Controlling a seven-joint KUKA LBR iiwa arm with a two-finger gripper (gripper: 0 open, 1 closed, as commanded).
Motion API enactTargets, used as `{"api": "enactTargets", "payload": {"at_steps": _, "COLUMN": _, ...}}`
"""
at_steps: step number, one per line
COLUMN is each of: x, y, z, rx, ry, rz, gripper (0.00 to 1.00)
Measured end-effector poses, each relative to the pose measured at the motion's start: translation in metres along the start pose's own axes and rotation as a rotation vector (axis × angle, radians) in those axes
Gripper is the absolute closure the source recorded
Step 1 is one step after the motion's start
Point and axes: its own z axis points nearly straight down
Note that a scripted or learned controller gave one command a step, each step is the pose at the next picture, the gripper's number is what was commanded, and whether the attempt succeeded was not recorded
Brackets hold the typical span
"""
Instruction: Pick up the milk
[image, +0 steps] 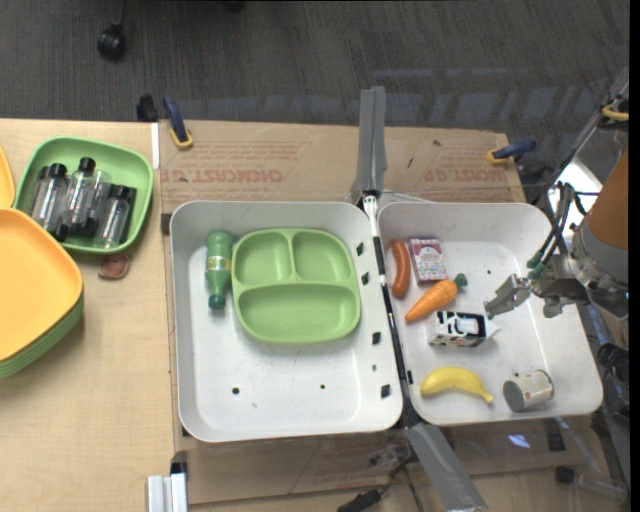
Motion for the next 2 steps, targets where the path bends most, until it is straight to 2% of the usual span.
{"api": "enactTargets", "payload": {"at_steps": 1, "x": -0.022, "y": -0.013, "z": 0.129, "rx": -0.001, "ry": 0.001, "rz": -0.317, "gripper": 0.0}}
{"api": "enactTargets", "payload": {"at_steps": 2, "x": -0.004, "y": 0.036, "z": 0.138, "rx": -0.003, "ry": 0.0, "rz": -0.433, "gripper": 0.0}}
